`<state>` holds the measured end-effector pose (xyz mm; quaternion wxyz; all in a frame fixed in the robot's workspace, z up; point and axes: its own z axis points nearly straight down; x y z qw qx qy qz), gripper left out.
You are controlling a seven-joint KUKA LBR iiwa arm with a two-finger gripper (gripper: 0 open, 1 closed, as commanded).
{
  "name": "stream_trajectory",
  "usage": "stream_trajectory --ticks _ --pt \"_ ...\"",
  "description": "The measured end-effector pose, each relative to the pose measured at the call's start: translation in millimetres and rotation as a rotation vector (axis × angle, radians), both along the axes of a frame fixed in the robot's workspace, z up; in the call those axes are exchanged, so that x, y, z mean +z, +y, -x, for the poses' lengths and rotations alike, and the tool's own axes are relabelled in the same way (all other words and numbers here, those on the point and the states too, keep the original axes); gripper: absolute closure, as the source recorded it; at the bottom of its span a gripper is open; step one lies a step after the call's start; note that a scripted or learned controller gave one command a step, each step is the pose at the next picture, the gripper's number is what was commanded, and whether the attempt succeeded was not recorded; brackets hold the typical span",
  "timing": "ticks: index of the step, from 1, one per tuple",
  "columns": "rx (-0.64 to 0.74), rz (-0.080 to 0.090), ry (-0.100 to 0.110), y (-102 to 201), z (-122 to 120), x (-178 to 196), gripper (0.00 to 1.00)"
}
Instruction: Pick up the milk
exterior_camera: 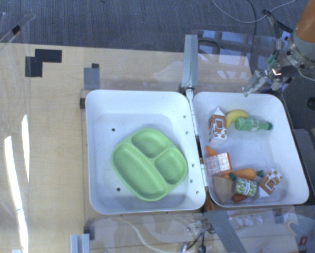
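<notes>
Camera view, looking down at a slant: the claw (266, 79) hangs just beyond the far rim of the right bin (290, 136), near that bin's far corner, below the arm's orange band (311, 20). Its two fingers (254, 85) look spread apart with nothing between them, so released, though they are small and a little blurred.

Nearest to the claw, just inside the rim below it, a green bottle (253, 124) lies on its side, touching a banana (235, 117). Just beyond the banana, away from the claw, a milk carton (217, 127) stands close to the wall shared with the left bin. It has bare white floor on its near side.

Well away from the claw, toward the bin's near edge, things crowd together: a red-and-white box (218, 163) against the dividing wall, a carrot (245, 173), a green packet (245, 187), and a second small carton (269, 181) tipped near the near-right corner. The middle strip of the right bin, between the bottle and this cluster, is open floor.

Farthest from the claw, across the divider, the left bin (99, 157) holds a green divided plate (149, 164) sitting centrally, with white floor showing all round it.

A cable (236, 4) loops on the grey carpet behind the bench.
</notes>
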<state>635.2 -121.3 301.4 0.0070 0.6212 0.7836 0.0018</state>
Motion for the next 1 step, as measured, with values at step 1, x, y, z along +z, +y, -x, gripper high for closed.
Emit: stream_trajectory --ticks 1 --pt "-0.089 -0.006 0.009 8.7 -2.8 -144.8 0.0"
